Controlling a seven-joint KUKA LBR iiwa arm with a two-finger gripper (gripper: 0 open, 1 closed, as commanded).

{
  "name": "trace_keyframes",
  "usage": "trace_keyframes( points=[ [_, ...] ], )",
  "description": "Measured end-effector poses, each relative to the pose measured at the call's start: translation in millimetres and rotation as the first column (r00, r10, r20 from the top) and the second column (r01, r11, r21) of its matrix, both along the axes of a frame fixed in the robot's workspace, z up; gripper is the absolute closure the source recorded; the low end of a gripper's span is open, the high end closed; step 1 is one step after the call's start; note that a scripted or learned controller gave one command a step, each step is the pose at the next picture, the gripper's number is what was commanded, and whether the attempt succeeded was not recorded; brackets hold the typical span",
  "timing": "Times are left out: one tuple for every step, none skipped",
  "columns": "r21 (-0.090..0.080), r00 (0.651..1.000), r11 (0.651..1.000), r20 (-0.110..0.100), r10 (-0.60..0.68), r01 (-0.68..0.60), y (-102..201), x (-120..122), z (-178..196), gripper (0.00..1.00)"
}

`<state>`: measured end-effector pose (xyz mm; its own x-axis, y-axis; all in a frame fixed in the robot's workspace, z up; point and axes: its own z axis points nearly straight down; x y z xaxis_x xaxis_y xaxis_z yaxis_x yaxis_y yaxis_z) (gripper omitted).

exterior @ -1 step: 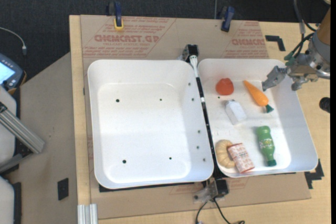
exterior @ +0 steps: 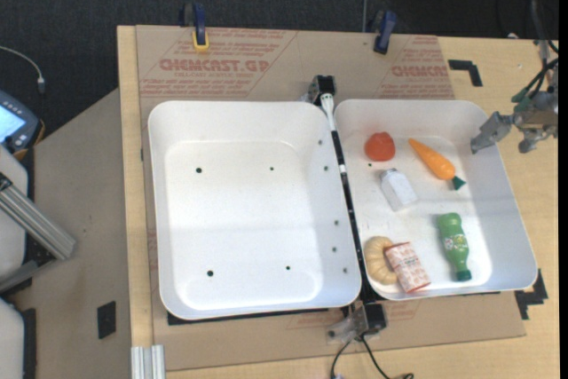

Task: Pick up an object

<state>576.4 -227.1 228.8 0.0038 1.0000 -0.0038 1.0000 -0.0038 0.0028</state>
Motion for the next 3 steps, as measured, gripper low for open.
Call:
trace_keyframes(
  points=[
    [0.001, 1.000, 1.000, 0.002, 0.005, -0.005, 3.1, 9.4, 26.3, 0.00],
    [0.001, 1.000, 1.000, 0.010, 0.011, -0.011, 60.0, 37.4, 117.3, 0.00],
    [0.009, 1.000, 1.000, -0.016, 0.008, -0.008, 117.5, 18.3, -27.8, 0.00]
  ],
)
